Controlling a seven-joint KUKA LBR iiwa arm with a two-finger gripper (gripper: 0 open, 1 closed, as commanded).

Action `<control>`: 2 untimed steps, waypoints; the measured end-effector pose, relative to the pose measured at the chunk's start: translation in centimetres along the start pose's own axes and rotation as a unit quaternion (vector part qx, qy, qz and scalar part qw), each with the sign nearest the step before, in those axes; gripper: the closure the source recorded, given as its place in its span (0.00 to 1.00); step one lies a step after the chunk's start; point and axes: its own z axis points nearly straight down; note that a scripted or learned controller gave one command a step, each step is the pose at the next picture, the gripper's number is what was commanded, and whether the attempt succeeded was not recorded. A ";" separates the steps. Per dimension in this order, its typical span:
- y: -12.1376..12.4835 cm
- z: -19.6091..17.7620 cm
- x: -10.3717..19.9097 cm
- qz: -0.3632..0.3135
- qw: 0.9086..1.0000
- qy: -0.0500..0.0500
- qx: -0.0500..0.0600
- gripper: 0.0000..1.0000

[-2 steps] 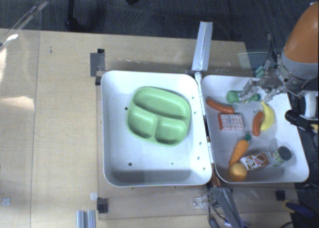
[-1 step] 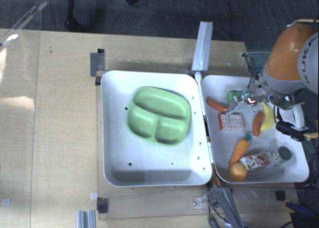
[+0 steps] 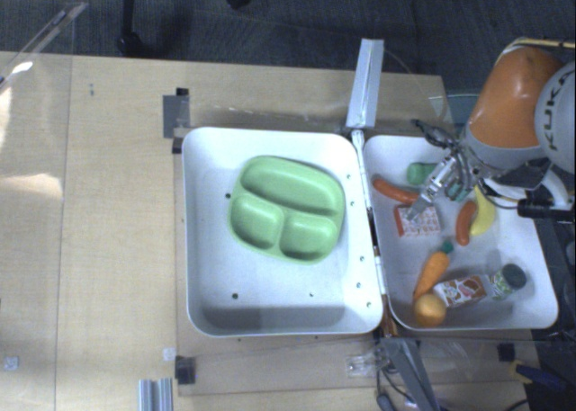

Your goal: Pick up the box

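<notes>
Reaching in from the right, my arm (image 3: pixel 522 103) hangs over the right bin (image 3: pixel 540 310), orange band up near the bin's far right corner. My hand (image 3: pixel 421 206) sits low at the near-left part of that bin, fingertips down at the top edge of the box (image 3: pixel 420 221). The box is a small flat carton, white with red print, lying flat on the bin floor toward the bin's left side. Fingertips look to be touching or just above its upper edge; I cannot tell which. I cannot tell how wide my hand stands either: the fingers blur into the carton's print. The box is not lifted.

Around the box: a red sausage (image 3: pixel 394 189) just to its upper left, a green item (image 3: pixel 419 172) behind my hand, a red pepper (image 3: pixel 464 222) and a yellow piece (image 3: pixel 485 217) to the right, partly under my wrist. Nearer the front edge, a carrot (image 3: pixel 431 272) lies at a slant, its tip pointing toward the box. A bottle (image 3: pixel 472 289) with a red and white label and dark cap lies on its side beside the carrot. A yellow round fruit (image 3: pixel 429 309) sits in the front left corner.

Left bin (image 3: pixel 207 310): a green divided tray (image 3: pixel 288 208), upside unclear, resting near the middle. Both bins sit side by side on the desk (image 3: pixel 90 220).
</notes>
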 end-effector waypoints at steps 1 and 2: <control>-1.2 -0.8 -2.8 -0.234 0.972 0.011 0.003 0.00; -5.1 1.7 -2.6 -0.479 0.878 -0.004 0.000 0.00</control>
